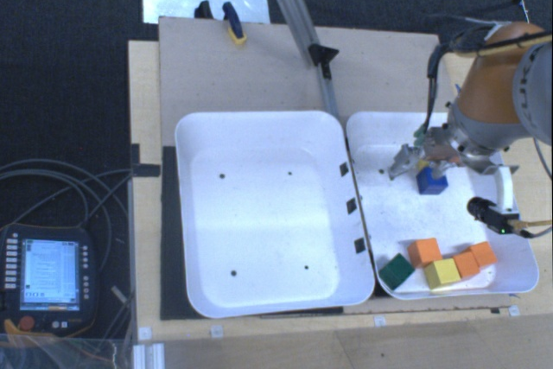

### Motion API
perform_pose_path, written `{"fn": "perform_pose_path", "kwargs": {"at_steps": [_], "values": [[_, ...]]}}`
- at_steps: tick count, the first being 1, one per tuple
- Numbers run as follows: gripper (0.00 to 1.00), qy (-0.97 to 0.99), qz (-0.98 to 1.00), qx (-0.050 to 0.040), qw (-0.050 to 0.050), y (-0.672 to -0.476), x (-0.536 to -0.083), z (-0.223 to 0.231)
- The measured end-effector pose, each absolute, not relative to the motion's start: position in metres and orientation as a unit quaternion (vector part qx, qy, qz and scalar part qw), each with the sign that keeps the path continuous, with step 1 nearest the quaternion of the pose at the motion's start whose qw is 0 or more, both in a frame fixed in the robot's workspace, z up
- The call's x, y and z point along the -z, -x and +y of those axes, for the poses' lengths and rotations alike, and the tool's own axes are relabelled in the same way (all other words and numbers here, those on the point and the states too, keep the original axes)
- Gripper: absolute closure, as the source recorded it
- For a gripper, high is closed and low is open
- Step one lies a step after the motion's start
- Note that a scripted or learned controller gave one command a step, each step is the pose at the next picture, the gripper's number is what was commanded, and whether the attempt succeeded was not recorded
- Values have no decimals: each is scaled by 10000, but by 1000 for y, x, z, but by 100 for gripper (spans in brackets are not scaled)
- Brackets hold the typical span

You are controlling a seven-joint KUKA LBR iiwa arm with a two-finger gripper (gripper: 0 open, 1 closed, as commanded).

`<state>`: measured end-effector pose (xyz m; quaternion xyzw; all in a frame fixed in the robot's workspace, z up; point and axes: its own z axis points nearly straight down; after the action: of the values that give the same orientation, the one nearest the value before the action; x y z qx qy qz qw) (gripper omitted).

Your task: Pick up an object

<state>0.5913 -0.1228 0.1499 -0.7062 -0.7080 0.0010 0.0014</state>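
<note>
The camera view gives us the bench (259,65) first, carrying two shallow white bins side by side, and beside it on the dark floor a teach pendant (43,279) with its lit screen and looped cables. The left bin (259,212) shows bare white with a few dark dots. The arm (501,82), grey with its orange band, reaches over the right bin (380,186) from the right edge and covers much of that bin's far right corner. The gripper (421,162) sits low near the bin's middle, right next to a blue block (431,181); whether its fingers are apart or closed on the block we cannot tell, since the wrist hides them. Along the bin's near edge lie a green block (397,270), two orange blocks (423,251) and (476,257), and a yellow block (441,272), packed closely together.
</note>
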Motion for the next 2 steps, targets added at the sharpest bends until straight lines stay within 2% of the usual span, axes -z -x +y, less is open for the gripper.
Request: {"fn": "perform_pose_path", "kwargs": {"at_steps": [1,2], "values": [[100,7055,-7087,14,-17,-593,-164,-123],[100,7055,-7087,20,-27,-590,-211,-119]]}}
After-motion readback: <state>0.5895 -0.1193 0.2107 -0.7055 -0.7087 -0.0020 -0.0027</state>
